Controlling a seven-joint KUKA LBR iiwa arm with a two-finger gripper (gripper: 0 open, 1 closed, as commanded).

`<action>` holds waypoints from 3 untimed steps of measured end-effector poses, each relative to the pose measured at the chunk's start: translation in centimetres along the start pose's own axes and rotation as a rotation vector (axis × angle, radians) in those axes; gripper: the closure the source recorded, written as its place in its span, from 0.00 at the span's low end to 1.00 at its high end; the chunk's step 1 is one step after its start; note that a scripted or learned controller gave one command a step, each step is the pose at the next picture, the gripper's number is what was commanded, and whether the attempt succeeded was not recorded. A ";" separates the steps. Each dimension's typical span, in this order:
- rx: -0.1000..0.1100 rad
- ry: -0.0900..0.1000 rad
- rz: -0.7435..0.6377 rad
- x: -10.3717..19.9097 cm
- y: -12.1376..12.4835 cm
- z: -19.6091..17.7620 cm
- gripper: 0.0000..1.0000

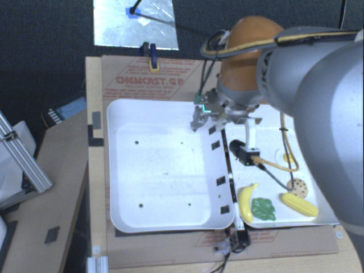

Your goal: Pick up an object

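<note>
- The banana (245, 203), yellow and curved, lies in the right bin (267, 138) at its near left corner. It lies just beside the seam where the two bins meet, and every place below is given from it.
- A green leafy piece (263, 209) lies immediately right of the banana, touching it or nearly so.
- A corn cob (298, 205), yellow and lying at a slant, is further right of the banana, beyond the green piece and apart from it.
- A round brown cookie (297, 186) lies right of the banana and slightly farther back, just behind the corn cob.
- The gripper (202, 118) hangs well behind the banana and a little to its left, over the far right corner of the left bin (114, 152).
- Its underside is turned away from the camera, so I cannot tell whether it is open or closed, or whether it has hold of anything.
- The grey arm with its orange band (250, 44) rises behind and to the right of the banana, covering much of the right bin's far side.
- The left bin lies directly left of the banana, across the seam, its white floor marked by a few small dark dots.
- Cardboard with red print (151, 79) lies under both bins and shows far behind and left of the banana.
- A blue and yellow clamp (151, 56) grips that cardboard's far edge.
</note>
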State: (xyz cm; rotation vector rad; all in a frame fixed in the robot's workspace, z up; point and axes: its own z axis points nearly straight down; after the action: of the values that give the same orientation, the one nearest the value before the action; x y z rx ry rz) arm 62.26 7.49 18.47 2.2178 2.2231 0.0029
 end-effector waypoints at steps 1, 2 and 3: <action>-0.011 0.001 -0.004 2.3 4.9 -10.1 0.00; -0.019 0.006 -0.008 9.5 4.6 -31.1 0.00; -0.003 0.004 -0.007 12.9 -1.3 -35.4 0.00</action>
State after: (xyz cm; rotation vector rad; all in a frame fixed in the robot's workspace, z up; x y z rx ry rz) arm 60.86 20.41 53.91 2.2101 2.2317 0.0107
